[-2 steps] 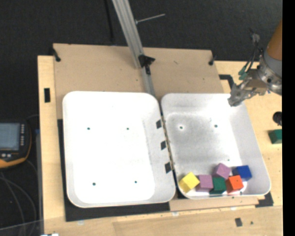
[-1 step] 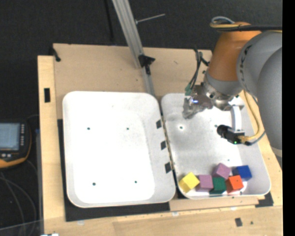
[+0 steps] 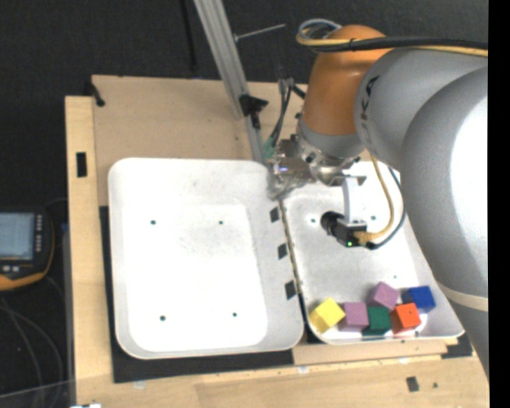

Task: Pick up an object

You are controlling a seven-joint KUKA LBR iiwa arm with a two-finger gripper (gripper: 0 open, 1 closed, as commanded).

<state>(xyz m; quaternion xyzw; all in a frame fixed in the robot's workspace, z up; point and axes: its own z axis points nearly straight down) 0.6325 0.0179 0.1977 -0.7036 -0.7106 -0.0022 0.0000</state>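
Observation:
Several small blocks lie bunched at the near end of the right bin: a yellow block, a purple block, a green block, an orange block, a second purple block and a blue block. My gripper sits at the far left corner of the right bin, by the rim between the two bins, largely hidden under the orange wrist band. It is well away from the blocks, and I see nothing held in it.
The left bin stands beside the right one, their rims touching. A slanted metal pole rises behind the bins. Cables and a small black unit hang over the right bin. A handheld screen device lies off the bench at left.

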